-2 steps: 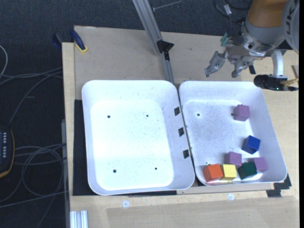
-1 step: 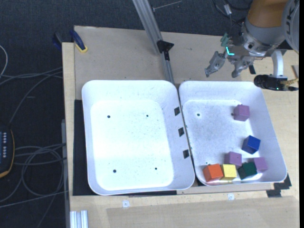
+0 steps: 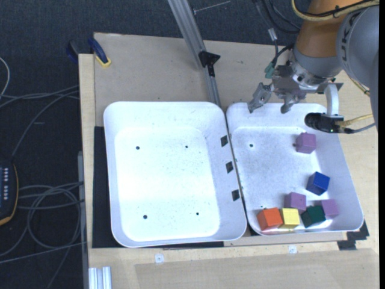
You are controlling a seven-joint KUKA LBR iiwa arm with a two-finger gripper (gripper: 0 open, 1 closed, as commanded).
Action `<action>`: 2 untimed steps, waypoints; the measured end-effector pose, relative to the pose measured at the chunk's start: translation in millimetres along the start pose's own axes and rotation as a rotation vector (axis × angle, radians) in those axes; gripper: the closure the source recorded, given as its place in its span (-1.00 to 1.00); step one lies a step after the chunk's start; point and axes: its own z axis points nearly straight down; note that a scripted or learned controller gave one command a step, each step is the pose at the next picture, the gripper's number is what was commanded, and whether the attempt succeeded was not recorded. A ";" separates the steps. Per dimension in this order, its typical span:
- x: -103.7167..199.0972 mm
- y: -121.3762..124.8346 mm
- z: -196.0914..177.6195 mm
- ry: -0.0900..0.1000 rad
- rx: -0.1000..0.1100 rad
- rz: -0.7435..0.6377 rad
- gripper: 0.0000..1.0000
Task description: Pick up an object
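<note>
Gripper (image 3: 272, 102) hangs over the far rim of the right bin (image 3: 352, 188), fingers spread apart with nothing between them. No pick made yet; the whole task is left, as judged from this view. Candidates all lie in the right bin: a purple block (image 3: 305, 142) closest to the tool, a blue block (image 3: 317, 183) further along, and a cluster at the near wall of orange block (image 3: 270, 218), yellow block (image 3: 290, 217), green block (image 3: 313, 215) and two more purple ones. No readable labels or writing anywhere.
</note>
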 end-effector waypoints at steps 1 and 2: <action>-6.9 -0.5 45.5 -0.001 0.000 0.002 -1.00; -5.7 -1.9 88.1 0.000 -0.001 0.001 -1.00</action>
